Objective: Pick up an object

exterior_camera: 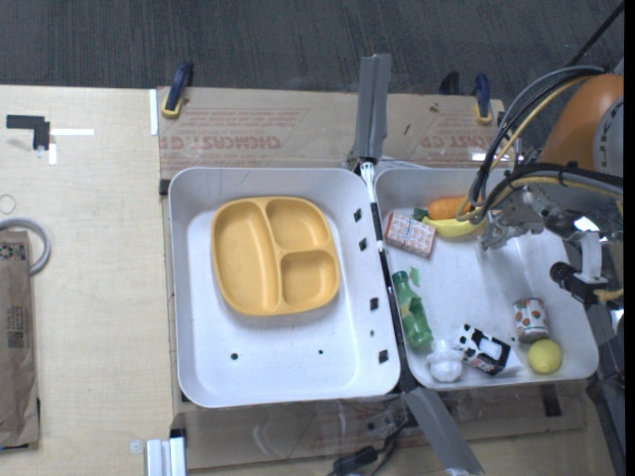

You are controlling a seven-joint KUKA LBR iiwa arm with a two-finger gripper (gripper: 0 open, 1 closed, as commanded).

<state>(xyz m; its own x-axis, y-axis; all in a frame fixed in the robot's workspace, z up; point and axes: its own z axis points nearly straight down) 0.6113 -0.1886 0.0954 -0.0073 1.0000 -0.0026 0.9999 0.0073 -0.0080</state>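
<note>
The right bin (496, 286) holds several objects. A yellow banana (451, 229) and an orange fruit (446, 207) lie at its far side, with a red-and-white box (410, 234) to their left. A green bottle (410, 310) lies along the left wall. Near the front are a white lump (445, 367), a black-and-white item (484, 350), a small can (531, 317) and a yellow lemon (544, 356). My gripper (493, 232) hangs low at the far side of this bin, just right of the banana's end. Cables and the wrist hide its tip.
The left bin (198, 355) holds a yellow divided plate (276, 256). A grey divider post (373, 107) stands at the back between the bins. The arm's body and cables (575, 167) cover the right bin's far right corner. A brown bag (15, 335) lies at the bench's left.
</note>
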